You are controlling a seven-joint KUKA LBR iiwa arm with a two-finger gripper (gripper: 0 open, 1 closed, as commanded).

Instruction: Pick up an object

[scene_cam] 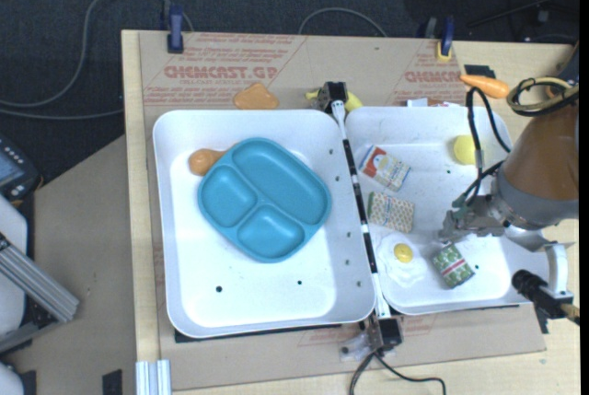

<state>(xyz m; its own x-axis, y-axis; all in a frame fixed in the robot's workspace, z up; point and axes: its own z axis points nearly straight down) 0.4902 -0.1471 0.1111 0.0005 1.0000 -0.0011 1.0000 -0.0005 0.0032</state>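
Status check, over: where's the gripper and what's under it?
Gripper low in right bin. Green can just below it, not held. Fried egg beside can.

i see two bins, the left bin (175, 200) and the right bin (414, 121), both smooth white plastic with a dull sheen. the blue tray (264, 199) looks like matt moulded plastic. the worktop (221, 66) is brown paper-faced board with red print, flat and matt. the small can (452, 265) wears a glossy printed label. the arm (543, 172) shows smooth grey and orange casing.
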